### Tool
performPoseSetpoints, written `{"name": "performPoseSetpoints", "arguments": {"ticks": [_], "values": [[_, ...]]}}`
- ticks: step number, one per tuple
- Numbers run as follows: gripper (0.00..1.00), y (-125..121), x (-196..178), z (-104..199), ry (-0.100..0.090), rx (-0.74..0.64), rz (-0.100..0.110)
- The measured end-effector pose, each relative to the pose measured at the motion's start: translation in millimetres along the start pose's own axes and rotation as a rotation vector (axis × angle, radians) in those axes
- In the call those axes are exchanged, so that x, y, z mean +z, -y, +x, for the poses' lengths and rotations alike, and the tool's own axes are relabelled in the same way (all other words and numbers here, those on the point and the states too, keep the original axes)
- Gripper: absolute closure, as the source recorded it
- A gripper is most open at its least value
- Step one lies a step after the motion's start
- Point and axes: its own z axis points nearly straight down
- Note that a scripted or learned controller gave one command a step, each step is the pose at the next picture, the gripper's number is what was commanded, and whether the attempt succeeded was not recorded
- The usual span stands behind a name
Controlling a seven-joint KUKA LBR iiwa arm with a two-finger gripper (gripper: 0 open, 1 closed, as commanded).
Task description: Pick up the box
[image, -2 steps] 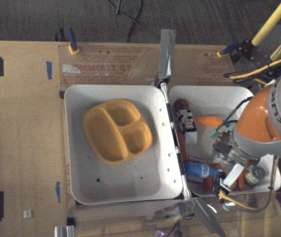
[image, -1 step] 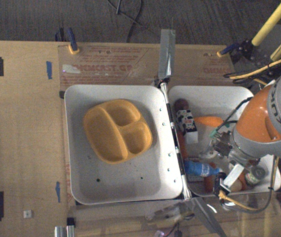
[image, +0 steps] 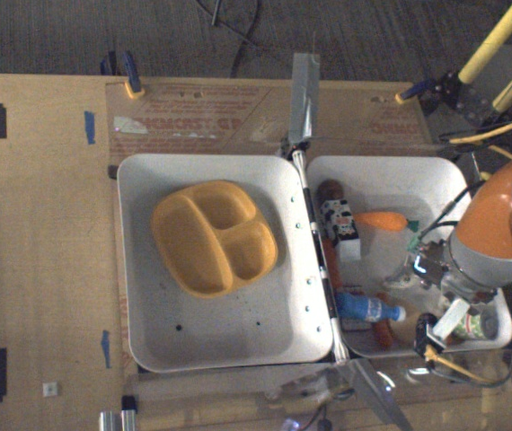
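The box (image: 339, 219) lies against the right bin's (image: 391, 171) left wall, beside the carrot (image: 382, 222). Your gripper (image: 436, 268) hangs well apart; its grip state cannot be determined.

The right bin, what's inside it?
In the right bin: a black-and-white patterned box, an orange carrot, a blue bottle and a brown item. The arm covers the bin's right side, so anything beneath stays hidden.
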Motion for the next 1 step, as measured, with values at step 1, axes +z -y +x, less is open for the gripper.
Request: {"name": "performPoseSetpoints", "arguments": {"ticks": [1], "values": [[1.0,-0.6,-9.2,-0.2,0.0,0.001,-0.001]]}}
